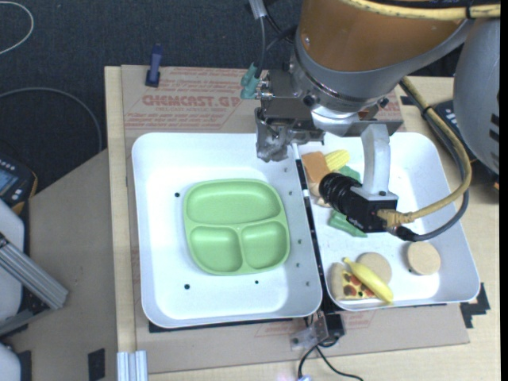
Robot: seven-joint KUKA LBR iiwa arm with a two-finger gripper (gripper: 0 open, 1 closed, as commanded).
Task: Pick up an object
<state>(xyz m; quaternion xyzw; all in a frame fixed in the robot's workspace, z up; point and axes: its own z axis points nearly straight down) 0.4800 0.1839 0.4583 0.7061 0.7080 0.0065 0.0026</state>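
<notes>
End effector hung over the back rim of the left bin; whether it was open or shut I could not tell. A green tray lay in that bin. The right bin held corn, a banana and a cookie.

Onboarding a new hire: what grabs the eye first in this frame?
The grey arm with its orange band looms over the top right. A pale green three-compartment plastic tray sits in the left white bin. Toy foods, including a yellow banana, cluster in the right white bin.
</notes>
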